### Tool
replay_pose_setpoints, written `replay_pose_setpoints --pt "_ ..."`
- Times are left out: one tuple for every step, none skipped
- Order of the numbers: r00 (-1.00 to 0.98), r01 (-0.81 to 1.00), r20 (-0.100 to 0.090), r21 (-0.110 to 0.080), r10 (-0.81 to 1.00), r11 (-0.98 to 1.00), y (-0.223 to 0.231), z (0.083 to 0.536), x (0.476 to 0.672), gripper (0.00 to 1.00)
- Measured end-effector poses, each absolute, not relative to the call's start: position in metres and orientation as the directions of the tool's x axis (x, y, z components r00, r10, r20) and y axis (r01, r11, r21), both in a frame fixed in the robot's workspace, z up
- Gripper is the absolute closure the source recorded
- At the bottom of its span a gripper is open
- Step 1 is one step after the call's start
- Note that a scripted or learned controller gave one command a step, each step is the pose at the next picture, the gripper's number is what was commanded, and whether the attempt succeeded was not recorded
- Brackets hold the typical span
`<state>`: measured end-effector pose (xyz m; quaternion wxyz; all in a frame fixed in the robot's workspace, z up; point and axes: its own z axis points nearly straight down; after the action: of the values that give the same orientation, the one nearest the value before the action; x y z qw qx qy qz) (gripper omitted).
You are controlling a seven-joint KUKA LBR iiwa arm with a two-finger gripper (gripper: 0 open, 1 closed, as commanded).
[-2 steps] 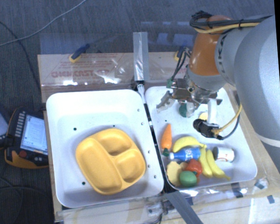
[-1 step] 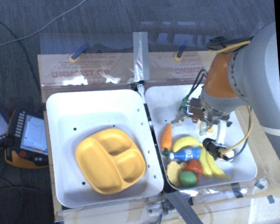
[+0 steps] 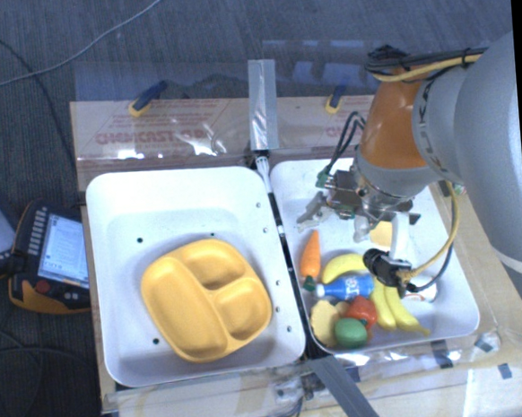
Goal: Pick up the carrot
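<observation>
Bench (image 3: 165, 134) with two white bins (image 3: 117, 205), side by side.

left bin (image 3: 109, 215): yellow divided plate (image 3: 205, 297) | right bin (image 3: 453, 309): bananas (image 3: 395, 305), blue bottle (image 3: 346, 287), green fruit (image 3: 349, 332)

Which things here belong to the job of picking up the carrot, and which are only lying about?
Belong to the job:
- carrot, in the right bin by its left wall
- claw, above the same bin

Only lying about:
- bananas
- blue bottle
- green fruit
- yellow divided plate in the left bin
</observation>
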<state>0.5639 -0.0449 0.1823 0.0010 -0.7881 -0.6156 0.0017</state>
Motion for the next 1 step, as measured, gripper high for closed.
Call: replay_pose_setpoints --pt "0.195 0.981 -0.004 -0.003 0.981 -0.195 -0.0410 0.1825 0.5583 0.00"
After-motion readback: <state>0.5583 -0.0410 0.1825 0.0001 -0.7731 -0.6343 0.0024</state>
